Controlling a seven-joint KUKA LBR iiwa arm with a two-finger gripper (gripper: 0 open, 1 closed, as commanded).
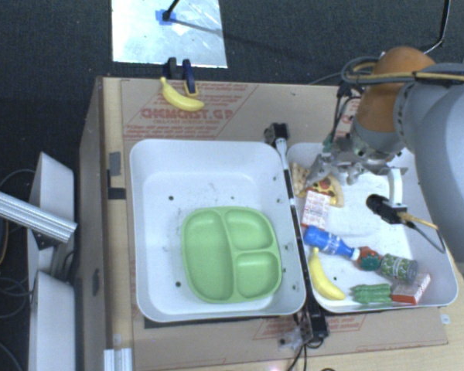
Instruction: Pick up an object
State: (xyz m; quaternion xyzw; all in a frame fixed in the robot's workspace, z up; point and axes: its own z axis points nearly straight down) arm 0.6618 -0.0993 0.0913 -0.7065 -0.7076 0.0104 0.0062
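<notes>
1. Camera view: the grey arm (pixel 441 137) reaches in from the right of the frame, its orange band (pixel 387 91) arched over the upper end of the right bin (pixel 437 257).
2. The gripper (pixel 334 173) points down at that bin's upper left corner, jaws spread over a flat yellow-and-red piece (pixel 330 193); contact cannot be told.
3. Below it lie a pink-and-white paper packet (pixel 316 205), a glossy blue bottle (pixel 330 242), a curved yellow banana (pixel 323 278), a knobbly green toy (pixel 371 292), a dark speckled bottle (pixel 388 266) and a small red-and-white box (pixel 412 288).
4. The left bin (pixel 162 176), smooth white plastic, holds a pale green divided plate (pixel 232 253).
5. A second banana (pixel 179 97) rests on cardboard at the upper left.
</notes>
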